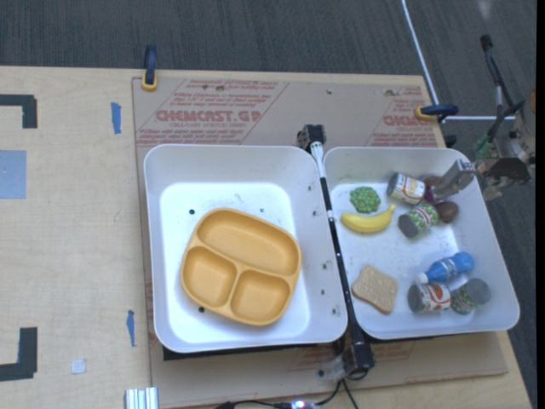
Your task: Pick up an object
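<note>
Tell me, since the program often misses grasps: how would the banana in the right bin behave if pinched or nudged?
The banana looks like smooth toy plastic, so probably stiff, light and somewhat slippery. Its curve suggests it may pivot or slide when nudged rather than roll.

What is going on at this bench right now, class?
A robot arm reaches in from the right, its gripper low over the far end of the right bin, near a can. A banana, a slice of bread and a bottle lie there too. The left bin holds a yellow tray.
</note>
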Available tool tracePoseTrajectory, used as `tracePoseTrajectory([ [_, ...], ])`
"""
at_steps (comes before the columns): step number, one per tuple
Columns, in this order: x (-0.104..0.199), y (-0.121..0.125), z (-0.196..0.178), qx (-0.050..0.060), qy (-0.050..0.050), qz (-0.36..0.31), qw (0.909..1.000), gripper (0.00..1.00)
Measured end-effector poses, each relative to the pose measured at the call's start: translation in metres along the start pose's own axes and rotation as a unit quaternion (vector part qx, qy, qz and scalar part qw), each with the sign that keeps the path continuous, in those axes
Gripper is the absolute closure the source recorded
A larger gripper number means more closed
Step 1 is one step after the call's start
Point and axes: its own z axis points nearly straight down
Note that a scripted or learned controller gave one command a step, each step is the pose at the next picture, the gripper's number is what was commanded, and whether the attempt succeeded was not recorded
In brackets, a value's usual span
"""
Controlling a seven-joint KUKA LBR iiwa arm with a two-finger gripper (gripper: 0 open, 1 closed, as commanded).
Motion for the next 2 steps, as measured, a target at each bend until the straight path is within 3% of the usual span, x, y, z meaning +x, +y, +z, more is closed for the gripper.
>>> tracePoseTrajectory([
  [1, -0.035, 0.053, 0.138, 0.002, 0.001, 0.001, 1.0000, 0.00],
  [2, -0.002, 0.061, 0.187, -0.001, 0.000, 0.000, 1.0000, 0.00],
])
